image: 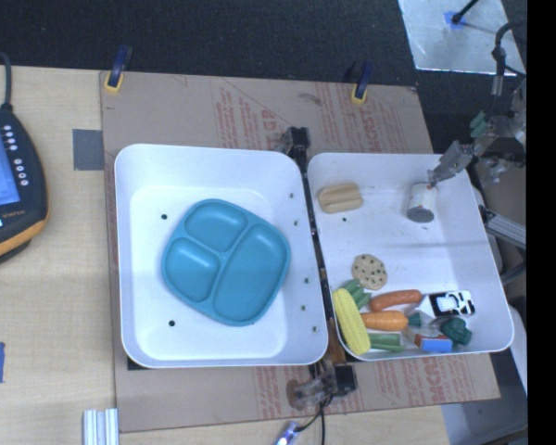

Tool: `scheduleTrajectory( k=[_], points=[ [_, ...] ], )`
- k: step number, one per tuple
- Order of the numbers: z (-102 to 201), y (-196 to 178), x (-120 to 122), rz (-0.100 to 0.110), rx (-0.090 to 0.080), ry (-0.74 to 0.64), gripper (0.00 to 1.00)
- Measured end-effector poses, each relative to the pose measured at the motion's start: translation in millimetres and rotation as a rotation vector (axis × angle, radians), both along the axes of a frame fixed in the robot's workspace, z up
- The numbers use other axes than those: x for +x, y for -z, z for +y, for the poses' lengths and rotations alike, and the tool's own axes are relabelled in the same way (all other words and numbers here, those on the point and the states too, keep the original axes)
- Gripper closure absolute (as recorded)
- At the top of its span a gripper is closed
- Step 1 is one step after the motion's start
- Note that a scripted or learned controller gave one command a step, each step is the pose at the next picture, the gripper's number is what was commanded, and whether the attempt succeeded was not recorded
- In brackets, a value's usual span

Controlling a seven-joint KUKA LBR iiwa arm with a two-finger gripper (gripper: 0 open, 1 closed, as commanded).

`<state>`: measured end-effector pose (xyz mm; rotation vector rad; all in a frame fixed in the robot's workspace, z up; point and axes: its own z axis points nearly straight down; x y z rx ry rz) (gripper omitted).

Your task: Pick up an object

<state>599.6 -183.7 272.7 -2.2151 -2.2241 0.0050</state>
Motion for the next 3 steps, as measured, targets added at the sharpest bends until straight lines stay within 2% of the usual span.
scheduleTrajectory(
  k=[1, 2, 3],
  points=[
    [59.5, 81.3, -49.3, 0.001, 0.0, -0.002, 0.0],
    [85.7, 176.7, -44.9, 0.002, 0.0, -0.002, 0.0],
    [84.5, 166.2, -44.7, 0.005, -0.001, -0.005, 1.0]
  ],
)
